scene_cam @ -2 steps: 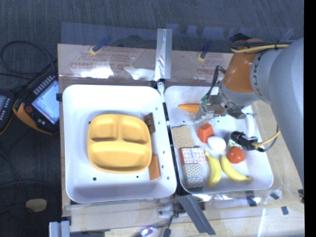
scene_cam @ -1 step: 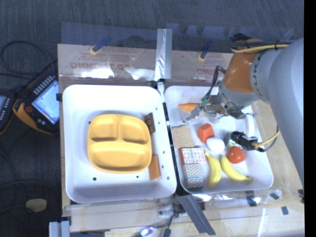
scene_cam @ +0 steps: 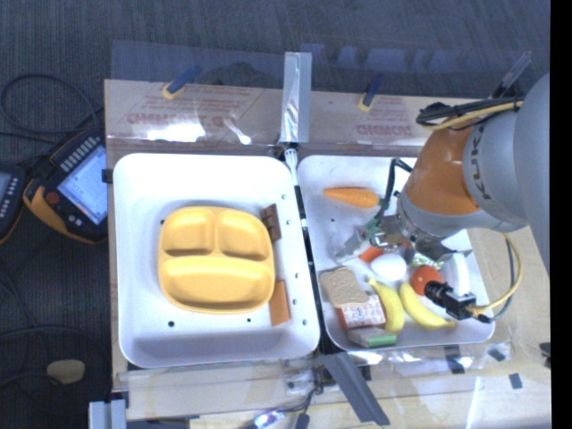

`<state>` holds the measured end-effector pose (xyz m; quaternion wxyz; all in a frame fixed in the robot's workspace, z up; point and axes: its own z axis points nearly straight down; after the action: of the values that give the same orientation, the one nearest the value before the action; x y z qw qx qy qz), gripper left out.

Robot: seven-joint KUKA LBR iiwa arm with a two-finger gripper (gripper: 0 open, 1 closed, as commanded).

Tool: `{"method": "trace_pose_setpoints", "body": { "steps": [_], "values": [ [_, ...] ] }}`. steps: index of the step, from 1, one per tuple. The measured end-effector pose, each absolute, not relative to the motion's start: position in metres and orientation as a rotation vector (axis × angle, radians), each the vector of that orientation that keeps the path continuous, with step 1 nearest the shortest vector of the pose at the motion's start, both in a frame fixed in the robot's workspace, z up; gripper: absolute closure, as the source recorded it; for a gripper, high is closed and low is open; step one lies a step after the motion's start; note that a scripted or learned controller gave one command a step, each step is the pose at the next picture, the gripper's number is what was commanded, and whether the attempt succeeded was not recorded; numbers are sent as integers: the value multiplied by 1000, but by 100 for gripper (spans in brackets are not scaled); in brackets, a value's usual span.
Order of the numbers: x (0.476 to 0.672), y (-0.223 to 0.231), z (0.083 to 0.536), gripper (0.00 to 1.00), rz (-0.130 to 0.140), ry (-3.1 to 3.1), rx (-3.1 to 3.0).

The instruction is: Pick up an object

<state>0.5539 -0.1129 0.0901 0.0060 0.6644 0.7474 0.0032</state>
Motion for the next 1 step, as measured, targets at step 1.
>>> {"method": "trace_pose_setpoints", "body": {
  "steps": [1],
  "values": [
    [554,-113,90,0,10,2339,2080]
  ]
}}
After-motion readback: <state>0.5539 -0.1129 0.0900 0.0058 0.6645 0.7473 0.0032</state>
